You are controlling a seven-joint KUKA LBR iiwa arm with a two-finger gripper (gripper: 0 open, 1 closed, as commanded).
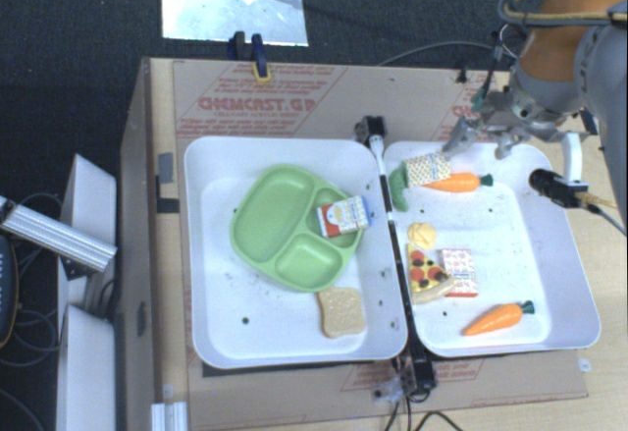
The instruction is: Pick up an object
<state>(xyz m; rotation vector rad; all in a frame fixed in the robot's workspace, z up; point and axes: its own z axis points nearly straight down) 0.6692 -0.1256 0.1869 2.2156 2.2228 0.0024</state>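
Note:
My gripper [481, 141] hovers over the far edge of the right bin [559, 252], its two fingers spread apart and nothing between them. Just below and left of it lie a small patterned box [427, 169] and an orange carrot [454, 185] with a green piece [397, 189] beside them. Lower in the same bin lie a yellow lump [422, 235], a pizza slice [426, 276], a red and white packet [459, 272] and a second carrot [496, 318].
The left bin [211, 272] holds a green divided plate [289, 228] with a small red carton [343, 217] on it, and a slice of toast [341, 311] near the front. A black clip [373, 132] sits where the bins meet.

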